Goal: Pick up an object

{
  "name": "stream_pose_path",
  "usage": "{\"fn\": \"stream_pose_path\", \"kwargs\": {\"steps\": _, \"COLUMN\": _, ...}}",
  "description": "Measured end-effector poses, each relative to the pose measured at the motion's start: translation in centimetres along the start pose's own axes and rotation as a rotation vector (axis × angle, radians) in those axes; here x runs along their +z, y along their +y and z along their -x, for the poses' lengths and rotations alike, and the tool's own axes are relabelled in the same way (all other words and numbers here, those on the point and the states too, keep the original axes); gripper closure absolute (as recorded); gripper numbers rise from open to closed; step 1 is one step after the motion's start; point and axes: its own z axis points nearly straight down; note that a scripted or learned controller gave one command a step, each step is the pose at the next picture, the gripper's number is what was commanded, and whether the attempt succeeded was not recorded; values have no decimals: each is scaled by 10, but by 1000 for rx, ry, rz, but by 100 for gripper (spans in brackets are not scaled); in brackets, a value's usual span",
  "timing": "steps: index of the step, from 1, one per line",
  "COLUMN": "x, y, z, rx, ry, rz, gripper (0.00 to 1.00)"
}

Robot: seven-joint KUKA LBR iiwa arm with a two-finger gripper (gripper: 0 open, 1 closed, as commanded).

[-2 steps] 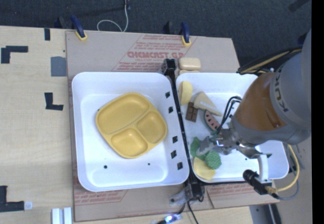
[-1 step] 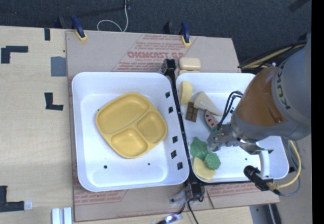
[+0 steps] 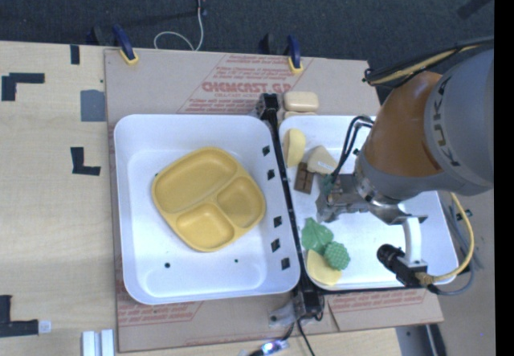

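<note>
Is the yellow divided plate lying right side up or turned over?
Right side up. The yellow divided plate lies flat in the left bin, its three hollow compartments facing the camera, with nothing in them.

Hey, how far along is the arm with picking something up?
Done: the arm has reached into the right bin, its end effector low among the small items. In hand: nothing visibly; the green toy and brown block lie in the bin. Left: grasp and lift one. The yellow tray sits in the left bin.

A divided tray (image 3: 210, 198) lies in the left bin (image 3: 128, 186), while the right bin (image 3: 438, 254) holds small items under the arm (image 3: 418, 137), and a block (image 3: 301, 101) sits just beyond its far rim.
</note>
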Motion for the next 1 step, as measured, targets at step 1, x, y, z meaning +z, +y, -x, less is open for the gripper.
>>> {"fn": "stream_pose_path", "kwargs": {"steps": 1, "x": -57, "y": 0, "z": -46, "rx": 1, "ry": -1, "rz": -2, "gripper": 100}}
